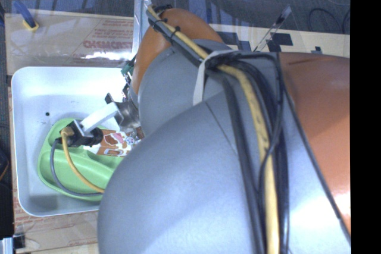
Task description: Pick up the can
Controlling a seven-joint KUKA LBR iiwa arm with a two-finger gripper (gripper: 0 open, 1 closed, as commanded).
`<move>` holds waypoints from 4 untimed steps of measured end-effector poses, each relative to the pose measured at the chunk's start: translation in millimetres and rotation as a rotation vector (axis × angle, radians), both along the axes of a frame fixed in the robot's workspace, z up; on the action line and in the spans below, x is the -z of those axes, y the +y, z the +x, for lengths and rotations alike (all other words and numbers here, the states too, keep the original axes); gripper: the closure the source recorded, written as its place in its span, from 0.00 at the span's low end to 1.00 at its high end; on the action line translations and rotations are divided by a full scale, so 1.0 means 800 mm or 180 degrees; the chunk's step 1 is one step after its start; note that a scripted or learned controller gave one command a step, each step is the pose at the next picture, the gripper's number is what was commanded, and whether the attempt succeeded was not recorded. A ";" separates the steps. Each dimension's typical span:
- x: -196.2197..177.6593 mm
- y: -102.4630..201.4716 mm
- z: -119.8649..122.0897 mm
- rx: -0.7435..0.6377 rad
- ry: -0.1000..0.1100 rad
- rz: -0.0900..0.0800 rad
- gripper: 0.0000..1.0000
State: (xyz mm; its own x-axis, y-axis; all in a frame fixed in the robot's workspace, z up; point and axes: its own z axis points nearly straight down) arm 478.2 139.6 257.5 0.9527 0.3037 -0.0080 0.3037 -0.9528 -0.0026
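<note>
The can [114, 142] will, I judge, be light and thin-walled: stiff enough for a firm squeeze if full, easy to dent if empty, and smooth on its round side, so it could slip or roll away from a shallow grip. I would take it across the middle of its body, on opposite sides of the curve, rather than at a rim. I see little of it: a small patch of label printed in brown, white and a touch of pink, and I cannot tell whether it stands or lies. It sits in the left bin [36, 92], towards that bin's right edge, touching or just beside a rounded green thing [56, 157] that fills the bin's near left corner. My end effector [127, 116] hangs right above the can, and my own arm [196, 175] hides most of it, so I cannot tell whether it is open, closed or gripping anything.
</note>
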 end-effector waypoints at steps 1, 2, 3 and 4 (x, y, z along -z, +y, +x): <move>-0.011 0.050 0.057 -0.0845 0.0000 0.0005 1.00; 0.003 0.095 0.060 -0.0108 -0.0018 -0.0001 1.00; -0.069 0.089 0.069 -0.0606 -0.0011 0.0005 1.00; 0.058 0.097 0.053 0.0328 -0.0014 -0.0006 1.00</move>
State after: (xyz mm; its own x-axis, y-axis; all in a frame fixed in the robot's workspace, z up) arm 520.4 217.0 210.9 0.9789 0.2041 -0.0043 0.2041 -0.9790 0.0003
